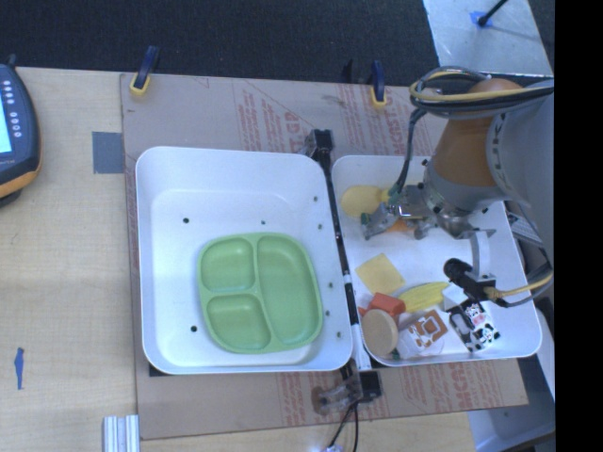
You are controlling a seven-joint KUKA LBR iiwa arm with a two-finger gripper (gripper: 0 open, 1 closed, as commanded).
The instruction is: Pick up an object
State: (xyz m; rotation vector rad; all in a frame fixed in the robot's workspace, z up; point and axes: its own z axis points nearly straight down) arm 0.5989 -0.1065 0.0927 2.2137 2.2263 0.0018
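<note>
you have the gripper (380, 218) low in the right bin (524, 347), near its far left corner, with the grey arm (490, 158) reaching in from the right; whether the jaws are apart or together you cannot tell from this slant, and nothing shows between them. just beside the gripper, toward the far left corner, sits a round yellow object (360, 199), touching or nearly touching it, with no clear long axis. nearer you in the same bin, a flat yellow square (380, 273) lies turned like a diamond, corners pointing along and across the bin. below it a yellow banana-like piece (424, 296) lies with its long axis roughly left to right, beside a small red block (384, 303), a tan round disc (380, 331), a white and orange packet (426, 331) and a black and white toy (479, 328) at the near right. a black cable (411, 153) hangs down beside the wrist over the bin. the left bin (170, 186) holds a green divided tray (259, 293), lying flat.
</note>
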